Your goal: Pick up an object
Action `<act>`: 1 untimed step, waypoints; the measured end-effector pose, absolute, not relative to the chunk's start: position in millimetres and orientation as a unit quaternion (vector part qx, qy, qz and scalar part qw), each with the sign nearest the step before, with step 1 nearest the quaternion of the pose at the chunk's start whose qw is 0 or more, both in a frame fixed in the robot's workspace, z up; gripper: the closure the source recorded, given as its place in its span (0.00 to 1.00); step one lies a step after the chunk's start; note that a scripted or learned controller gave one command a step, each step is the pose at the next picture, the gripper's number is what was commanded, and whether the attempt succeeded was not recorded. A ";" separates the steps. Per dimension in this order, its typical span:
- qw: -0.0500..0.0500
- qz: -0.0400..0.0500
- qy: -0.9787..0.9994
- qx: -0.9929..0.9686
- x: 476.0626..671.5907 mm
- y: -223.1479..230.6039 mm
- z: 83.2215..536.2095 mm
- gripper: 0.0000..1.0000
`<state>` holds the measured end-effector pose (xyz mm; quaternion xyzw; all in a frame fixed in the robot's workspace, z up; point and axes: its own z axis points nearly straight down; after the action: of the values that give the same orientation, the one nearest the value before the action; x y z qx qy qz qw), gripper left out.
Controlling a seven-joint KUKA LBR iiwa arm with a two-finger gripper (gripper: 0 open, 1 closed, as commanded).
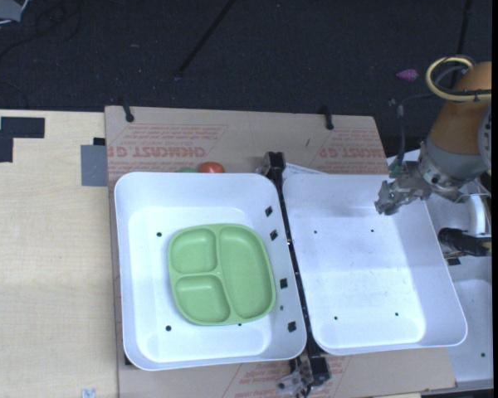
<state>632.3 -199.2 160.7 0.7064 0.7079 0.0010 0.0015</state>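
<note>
Approach step, I judge: gripper (388, 199), state I cannot tell, hangs over the right bin (373, 338); green tray (221, 274) lies far left; next, reach there.

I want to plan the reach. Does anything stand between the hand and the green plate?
Only the raised rims where the two bins meet. The hand is over the right bin's far right corner; the green divided plate lies in the left bin.

A green divided plate (221, 274) lies in the left bin (141, 222) (pincer (388, 202) over the right bin (373, 305)).
</note>
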 end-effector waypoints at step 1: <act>0.002 0.001 0.708 0.706 632.0 -189.4 214.8 1.00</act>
<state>632.0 -189.4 214.8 0.7063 0.7079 0.0010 0.0015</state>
